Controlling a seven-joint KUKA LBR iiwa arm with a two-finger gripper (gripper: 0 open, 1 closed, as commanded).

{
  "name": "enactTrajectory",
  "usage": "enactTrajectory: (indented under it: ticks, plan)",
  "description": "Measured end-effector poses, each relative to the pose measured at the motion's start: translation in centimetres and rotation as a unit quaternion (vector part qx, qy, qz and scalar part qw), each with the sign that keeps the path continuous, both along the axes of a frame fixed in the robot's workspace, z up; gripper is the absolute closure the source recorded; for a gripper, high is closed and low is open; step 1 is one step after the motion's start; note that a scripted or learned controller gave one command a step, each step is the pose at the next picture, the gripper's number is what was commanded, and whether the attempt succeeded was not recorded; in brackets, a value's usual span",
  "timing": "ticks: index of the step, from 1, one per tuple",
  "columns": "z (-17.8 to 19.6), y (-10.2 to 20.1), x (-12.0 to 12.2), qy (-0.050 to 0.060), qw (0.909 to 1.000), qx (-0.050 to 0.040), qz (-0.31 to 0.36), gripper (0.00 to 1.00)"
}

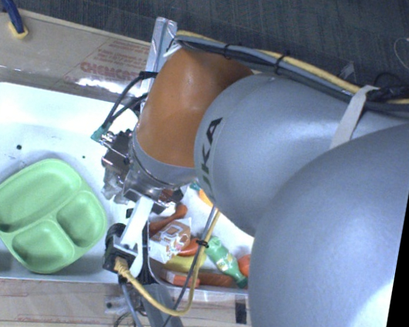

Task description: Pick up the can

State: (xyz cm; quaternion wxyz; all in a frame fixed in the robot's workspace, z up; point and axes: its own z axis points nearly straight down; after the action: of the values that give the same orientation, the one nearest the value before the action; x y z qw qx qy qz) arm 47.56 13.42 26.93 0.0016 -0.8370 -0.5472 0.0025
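1. The arm covers most of the right bin.
2. The end effector sits above the divide between the 2 bins; whether it is apart or together cannot be told.
3. The can, labelled white and orange, lies in the right bin among mixed items, near the end effector.
4. A green 3-section plate lies in the left bin.

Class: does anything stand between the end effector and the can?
Cannot tell fully: the arm covers most of the right bin. What may be the can lies packed among a green packet and orange pieces, which crowd it. The green tray lies apart, in the left bin.
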Motion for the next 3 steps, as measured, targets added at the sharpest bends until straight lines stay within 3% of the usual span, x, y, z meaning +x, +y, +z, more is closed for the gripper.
enactTrajectory:
  ticks: [1,2,3]
  plan:
    - [-7.8,3.5,5.6,0.001,0.9995,-0.0008,0.033,1.0]
    - [-17.8,-2.4,0.3,-0.001,0.9659,0.0003,-0.259,1.0]
    - [-16.3,8.3,0.0,-0.002,0.8887,-0.0018,-0.458,1.0]
